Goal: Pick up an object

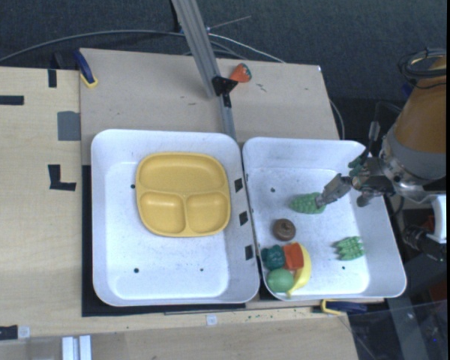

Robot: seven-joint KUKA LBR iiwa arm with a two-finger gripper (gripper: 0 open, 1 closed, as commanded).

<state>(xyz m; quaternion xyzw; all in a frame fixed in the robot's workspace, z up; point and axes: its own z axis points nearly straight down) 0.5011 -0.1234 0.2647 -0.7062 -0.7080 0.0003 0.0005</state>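
Note:
The right bin (375, 276) holds several small toys. A green leafy piece (307, 202) lies near its middle, and another green piece (348, 247) sits toward the right wall. A brown round piece (284, 229) rests near the bin's left wall. In the front left corner a teal piece (273, 258), an orange-red block (293, 256), a yellow banana (304, 271) and a green ball (280, 280) are bunched together. My gripper (349, 194) hangs over the bin's right half, open, with its left finger (331, 190) just beside the leafy piece. Nothing is between the fingers.
The left bin (112, 201) carries a yellow divided plate (184, 193). A grey pole (199, 36) with a black clamp (223, 86) slants in above the wall between the bins. An orange-and-green item (241, 72) lies on the bench behind the bins.

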